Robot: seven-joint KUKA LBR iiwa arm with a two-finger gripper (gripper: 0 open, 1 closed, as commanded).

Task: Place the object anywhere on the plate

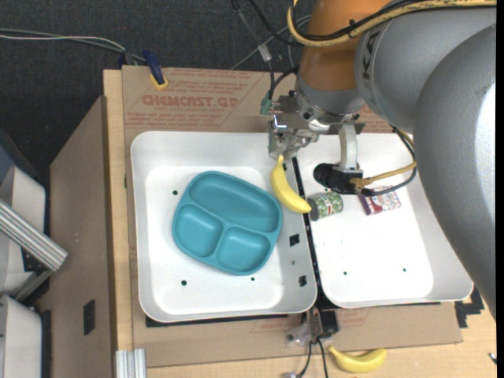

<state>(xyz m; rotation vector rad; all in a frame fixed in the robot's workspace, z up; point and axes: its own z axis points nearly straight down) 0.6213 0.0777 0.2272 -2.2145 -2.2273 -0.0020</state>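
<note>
Camera view: gripper (280,154) sits just above centre of the frame, at the seam between the two bins.
Grip: looks clamped on the top end of the banana (287,190), so it's holding it.
Banana: hangs down and slightly right from the fingers, long axis near vertical in frame.
Plate (227,221): blue, lower left of the banana, its right rim just beside it.
Next move: my guess is a short shift left and down.

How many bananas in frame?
2. One banana hangs under the hand, over the seam between the bins, beside the plate. A second banana lies off the bench's front edge, partly cut off.
</note>
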